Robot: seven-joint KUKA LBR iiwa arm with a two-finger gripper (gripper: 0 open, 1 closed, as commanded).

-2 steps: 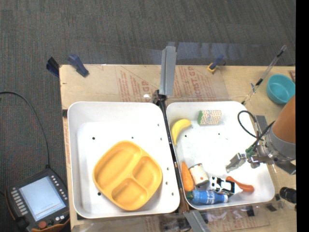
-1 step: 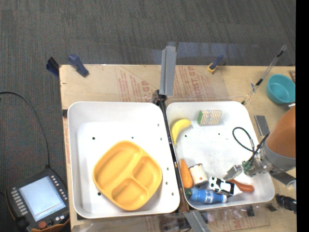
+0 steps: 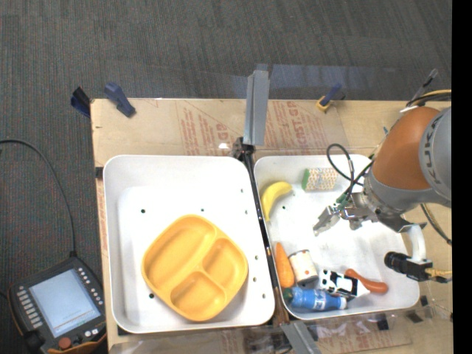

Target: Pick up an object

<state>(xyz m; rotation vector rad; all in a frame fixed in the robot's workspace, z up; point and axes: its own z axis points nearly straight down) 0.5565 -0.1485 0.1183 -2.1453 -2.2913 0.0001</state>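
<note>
Nearest candidate: curved yellow plastic banana [image 3: 275, 196], top-left corner of the right-hand white bin [image 3: 410, 298], against the divider edge; judged light, stiff, smooth, so pinch across its narrow mid-body; two-finger gripper [image 3: 329, 218] hangs mid-bin, just right of the banana, fingers spread, nothing between them; grey arm reaches in from the bin's right edge, wrist slanted down-left; orange carrot [image 3: 283, 264] lies by the divider's lower end.
</note>
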